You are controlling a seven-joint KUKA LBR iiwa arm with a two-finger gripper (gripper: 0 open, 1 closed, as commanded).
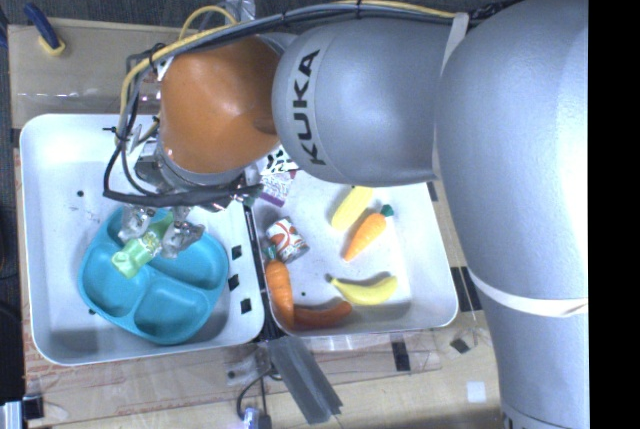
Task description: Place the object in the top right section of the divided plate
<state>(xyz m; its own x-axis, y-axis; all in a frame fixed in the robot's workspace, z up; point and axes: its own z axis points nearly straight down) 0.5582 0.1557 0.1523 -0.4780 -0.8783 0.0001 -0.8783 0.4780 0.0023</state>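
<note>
In the left bin [45,247] lies the blue divided plate [160,292]. Over its upper part hangs the gripper [155,235], fingers closed on a small green object [135,257] — the object sits above the plate's upper-left section. The right bin [430,312] holds a carrot [365,232], a banana [365,289], a second carrot [279,289] and a small can [284,239] — all well apart from the plate.

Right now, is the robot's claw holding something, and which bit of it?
Yes. The gripper pinches a small green object by its upper end, over the blue divided plate in the left bin.
</note>
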